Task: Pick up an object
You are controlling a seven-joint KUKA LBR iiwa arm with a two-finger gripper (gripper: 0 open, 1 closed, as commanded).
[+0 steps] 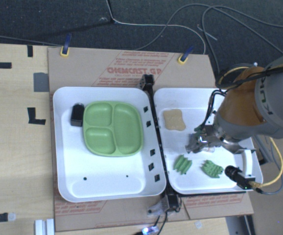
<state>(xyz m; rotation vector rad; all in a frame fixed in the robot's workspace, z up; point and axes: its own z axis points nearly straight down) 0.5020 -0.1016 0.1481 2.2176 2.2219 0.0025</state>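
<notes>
**Left bin** (63, 146): a green divided plate (113, 129), lying flat near the middle; a small black block (77, 114) touching or just beside the plate's left edge.

**Right bin** (180, 184): a tan, bread-like flat piece (173, 120) toward the far left part; a green ridged piece (182, 164) near the front; a second green lumpy piece (212, 169) to its right, the two apart from each other.

**My gripper** (199, 144): low over the right bin, between the tan piece and the two green pieces, closest to the ridged one and a little above and to the right of it in the camera view. Nothing lies between my fingers. From this angle I cannot tell whether they are apart or together; the metal tip is too small and cluttered to read.

**Step in hand** (my judgement): approach and alignment, no object picked yet. All three pieces in the right bin rest on the bin floor.

**Next move calls for**: settling on one target, most likely the ridged green piece; shifting toward it until it sits under my fingers, then descending with them set across its narrow width before closing. Its slanted lie may need a wrist turn.
</notes>
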